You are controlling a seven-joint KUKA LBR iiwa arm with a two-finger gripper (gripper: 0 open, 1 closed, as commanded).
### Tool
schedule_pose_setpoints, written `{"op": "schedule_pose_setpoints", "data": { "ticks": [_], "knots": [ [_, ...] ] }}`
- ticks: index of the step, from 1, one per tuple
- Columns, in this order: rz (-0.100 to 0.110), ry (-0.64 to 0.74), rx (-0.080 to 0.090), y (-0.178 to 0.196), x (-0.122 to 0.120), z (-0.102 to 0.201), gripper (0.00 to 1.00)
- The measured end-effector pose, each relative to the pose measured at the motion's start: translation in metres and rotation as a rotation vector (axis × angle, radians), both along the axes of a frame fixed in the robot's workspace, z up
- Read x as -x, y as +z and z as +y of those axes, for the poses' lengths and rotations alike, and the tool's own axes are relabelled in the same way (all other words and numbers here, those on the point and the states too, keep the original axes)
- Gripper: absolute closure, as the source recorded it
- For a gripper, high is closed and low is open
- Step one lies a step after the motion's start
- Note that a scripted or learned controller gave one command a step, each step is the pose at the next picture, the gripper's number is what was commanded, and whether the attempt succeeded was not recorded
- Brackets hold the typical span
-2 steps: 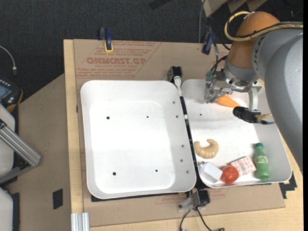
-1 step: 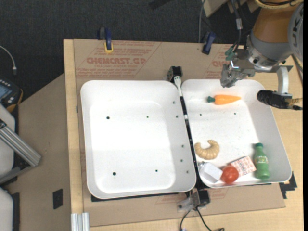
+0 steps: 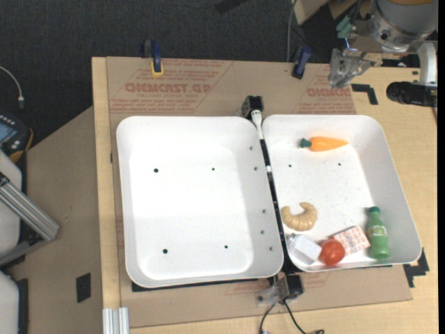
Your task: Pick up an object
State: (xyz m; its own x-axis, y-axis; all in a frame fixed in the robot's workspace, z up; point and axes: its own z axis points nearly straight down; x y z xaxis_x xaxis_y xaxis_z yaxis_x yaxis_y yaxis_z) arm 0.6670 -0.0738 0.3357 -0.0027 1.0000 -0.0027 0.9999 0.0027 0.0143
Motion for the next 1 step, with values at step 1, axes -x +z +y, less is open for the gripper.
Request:
{"op": "schedule_pose_setpoints", "data": {
  "ticks": [1],
  "knots": [
    [0.028,0.003,-0.006,-0.1359,0.0031,0.0623,1.00]
  ]
}}
